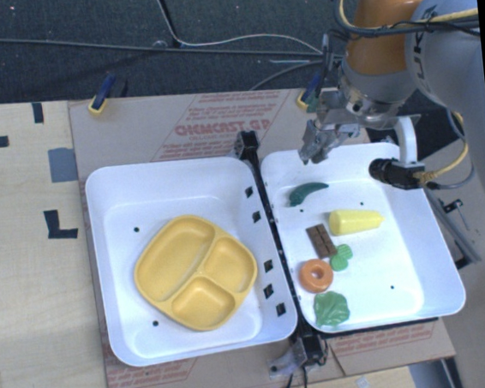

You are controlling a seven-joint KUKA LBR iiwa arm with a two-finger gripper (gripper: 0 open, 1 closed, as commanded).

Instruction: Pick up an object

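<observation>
The right bin holds several small toys: a dark green curved pod, a yellow corn-like piece, a brown bar, an orange ring, a small green piece and a green leafy piece. My gripper hangs above the bin's far left corner, just beyond the green pod and higher than it. Its fingers point down and left with nothing visible between them.
The left bin contains a yellow three-compartment plate. A black divider with clips runs between the bins. The arm's black cable and bracket overhang the right bin's far edge. Cardboard underlies both bins.
</observation>
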